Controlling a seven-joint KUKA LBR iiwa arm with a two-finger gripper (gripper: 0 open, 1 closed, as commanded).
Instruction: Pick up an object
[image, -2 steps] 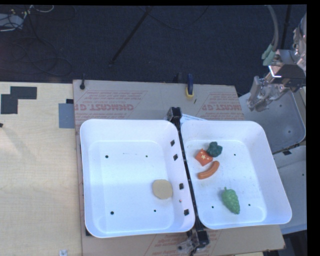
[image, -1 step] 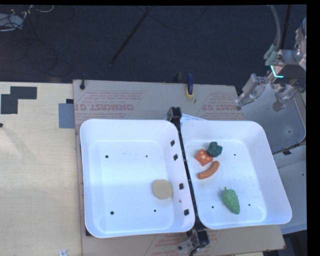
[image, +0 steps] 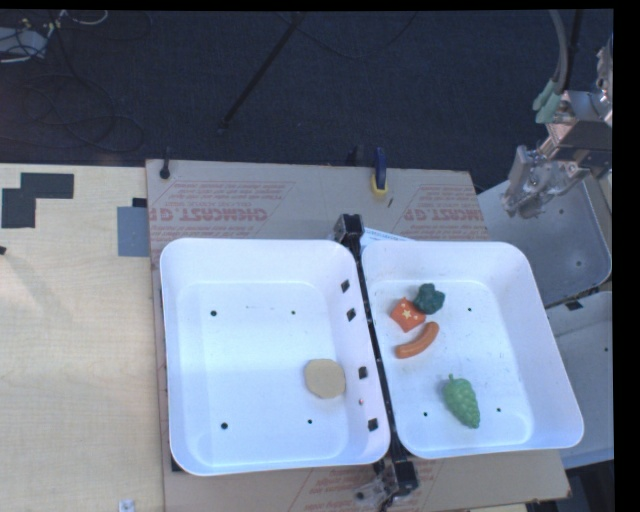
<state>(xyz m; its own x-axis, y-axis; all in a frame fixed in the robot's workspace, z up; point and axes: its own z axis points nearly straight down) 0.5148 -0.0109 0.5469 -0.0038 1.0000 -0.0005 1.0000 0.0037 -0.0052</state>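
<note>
Right, your left bin (image: 190, 300) holds one tan round disc (image: 325, 379) near its right wall. Your right bin (image: 520, 300) has a dark green lump (image: 430, 298), red block (image: 407, 315), orange sausage (image: 417, 340) and green leafy piece (image: 462, 401). The gripper (image: 530, 185) hangs beyond the bins at upper right; I cannot tell how its jaws stand.

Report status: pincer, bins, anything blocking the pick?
Pincer up at right, outside the bins, nothing between fingers. Right bin: sausage, red piece, two green pieces. Left bin: tan disc. Nothing blocking.

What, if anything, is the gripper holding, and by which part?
Nothing. The gripper hangs beyond the right bin, away from the sausage, the green pieces and the tan disc.
</note>
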